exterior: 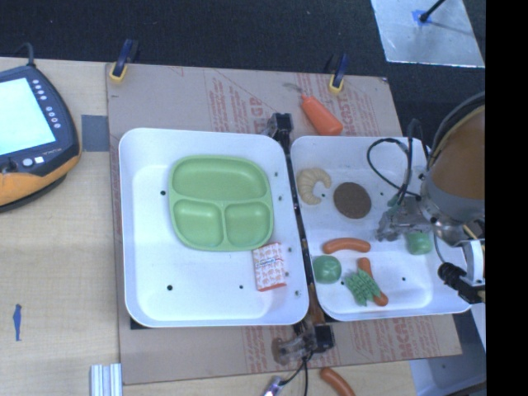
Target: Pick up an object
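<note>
Grey arm (pixel 459 190) — orange band, looping black cable (pixel 388 165).

A robotics lab: 2 white bins (pixel 132 221) clamped on cardboard, teach pendant (pixel 29 134) beside them.

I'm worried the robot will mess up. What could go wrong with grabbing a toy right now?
The gripper sits low at the right bin's far side, beside a small green toy; it might nudge that away instead of catching it. The black cable loops over the bin and could snag. The sausage and carrot lie close together, so a grab there might miss.
</note>
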`<state>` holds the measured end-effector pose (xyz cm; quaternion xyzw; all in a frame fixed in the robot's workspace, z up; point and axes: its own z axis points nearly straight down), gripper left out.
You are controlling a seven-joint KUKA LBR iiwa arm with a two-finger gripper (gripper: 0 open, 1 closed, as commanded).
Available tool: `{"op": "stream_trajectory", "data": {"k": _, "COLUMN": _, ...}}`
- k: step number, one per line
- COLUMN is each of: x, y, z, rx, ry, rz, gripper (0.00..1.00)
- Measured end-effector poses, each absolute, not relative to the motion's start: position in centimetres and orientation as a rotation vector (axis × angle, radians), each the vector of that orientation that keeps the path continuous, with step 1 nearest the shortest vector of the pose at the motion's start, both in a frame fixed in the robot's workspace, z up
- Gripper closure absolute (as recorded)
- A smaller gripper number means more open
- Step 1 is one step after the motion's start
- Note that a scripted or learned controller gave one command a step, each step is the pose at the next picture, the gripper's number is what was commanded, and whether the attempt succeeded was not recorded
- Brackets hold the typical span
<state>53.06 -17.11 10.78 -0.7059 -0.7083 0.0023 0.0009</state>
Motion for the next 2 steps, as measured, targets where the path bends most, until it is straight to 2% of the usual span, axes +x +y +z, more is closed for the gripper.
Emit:
{"op": "stream_trajectory", "data": {"k": 1, "x": 55.94, "y": -10.39, "z": 17.60, "rx": -2.214, "ry": -2.227, "rz": 0.000, "gripper": 1.00}}
{"op": "stream_trajectory", "data": {"k": 2, "x": 55.87, "y": -10.49, "z": 17.54, "rx": -2.215, "ry": -2.225, "rz": 0.003, "gripper": 0.00}}
